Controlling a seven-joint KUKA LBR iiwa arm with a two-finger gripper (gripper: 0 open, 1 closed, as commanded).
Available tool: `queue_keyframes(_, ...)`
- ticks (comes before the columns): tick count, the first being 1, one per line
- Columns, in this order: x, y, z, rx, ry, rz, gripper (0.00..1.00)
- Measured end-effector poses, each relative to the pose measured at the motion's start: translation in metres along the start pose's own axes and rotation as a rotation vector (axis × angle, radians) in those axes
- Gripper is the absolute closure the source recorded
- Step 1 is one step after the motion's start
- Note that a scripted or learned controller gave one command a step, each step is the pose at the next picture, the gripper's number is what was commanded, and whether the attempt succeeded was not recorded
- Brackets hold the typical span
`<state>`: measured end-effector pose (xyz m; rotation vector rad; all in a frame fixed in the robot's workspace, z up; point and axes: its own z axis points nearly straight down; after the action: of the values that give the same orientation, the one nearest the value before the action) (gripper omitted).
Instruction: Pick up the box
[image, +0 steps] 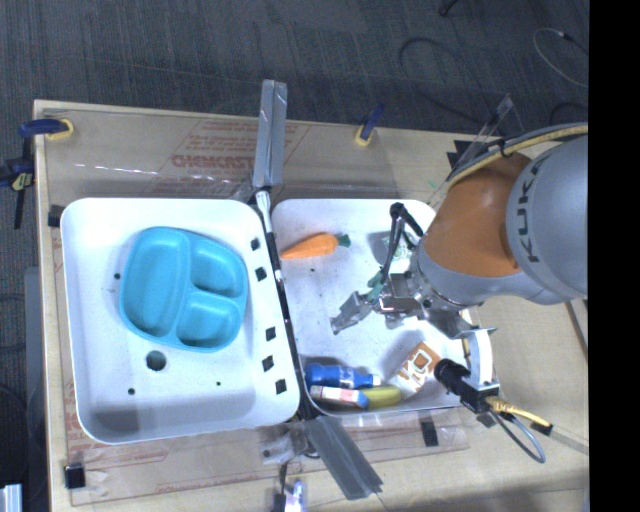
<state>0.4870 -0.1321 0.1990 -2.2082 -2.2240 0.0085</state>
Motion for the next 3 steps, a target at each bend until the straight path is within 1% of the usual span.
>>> queue_keyframes(1, 0.005, 0.005, 0.101, -0.003, 0.000, 0.044, 0.00)
queue_keyframes(2, 0.007, 0.130, 0.109, -0.005, -0.002, -0.030, 0.00)
queue_keyframes(3, 0.007, 0.130, 0.109, -0.005, -0.002, -0.030, 0.00)
